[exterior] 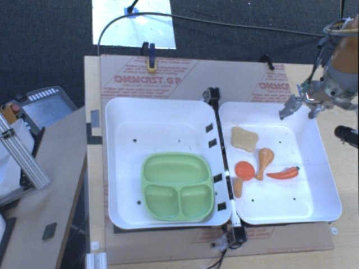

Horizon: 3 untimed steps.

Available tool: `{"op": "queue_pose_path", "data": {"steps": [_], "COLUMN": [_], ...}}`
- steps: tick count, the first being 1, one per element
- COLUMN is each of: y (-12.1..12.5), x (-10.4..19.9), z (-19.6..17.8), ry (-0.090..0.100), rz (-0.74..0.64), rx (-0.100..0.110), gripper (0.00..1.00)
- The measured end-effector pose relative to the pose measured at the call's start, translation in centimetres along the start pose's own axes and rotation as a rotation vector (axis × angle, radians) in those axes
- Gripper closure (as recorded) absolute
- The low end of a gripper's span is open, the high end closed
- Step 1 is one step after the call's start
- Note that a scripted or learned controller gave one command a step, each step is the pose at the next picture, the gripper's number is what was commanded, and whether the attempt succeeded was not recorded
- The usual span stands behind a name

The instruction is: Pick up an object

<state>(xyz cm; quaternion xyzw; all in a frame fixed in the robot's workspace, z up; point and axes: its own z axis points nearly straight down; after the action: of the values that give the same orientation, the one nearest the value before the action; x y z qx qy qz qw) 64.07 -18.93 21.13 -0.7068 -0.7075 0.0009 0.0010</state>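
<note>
The right bin (pixel 314 150) holds a tan bread slice (pixel 244 139), an orange drumstick (pixel 263 162), a red round tomato (pixel 244 170), a red chili pepper (pixel 283 174) and a small orange piece (pixel 238 188) by the bin's left wall. My gripper (pixel 300 108) hangs over the right bin's far right corner, above and to the right of the bread slice. Its two fingers stand spread apart with nothing between them.
A green three-compartment plate (pixel 177 185) lies in the left bin (pixel 123 150) near its front. A black divider (pixel 220 150) runs between the bins. A cable arcs over the far side, and a grey device (pixel 45 111) sits at the left.
</note>
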Motion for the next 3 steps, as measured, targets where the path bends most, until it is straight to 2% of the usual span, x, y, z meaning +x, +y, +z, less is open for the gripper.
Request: {"op": "queue_pose_path", "data": {"steps": [2, 3], "y": [-0.6, -0.4], "x": [-0.7, -0.7], "z": [8.9, 7.5], "ry": [-0.001, -0.002], "rz": [0.000, -0.002], "rx": [-0.002, -0.009], "gripper": [0.00, 1.00]}}
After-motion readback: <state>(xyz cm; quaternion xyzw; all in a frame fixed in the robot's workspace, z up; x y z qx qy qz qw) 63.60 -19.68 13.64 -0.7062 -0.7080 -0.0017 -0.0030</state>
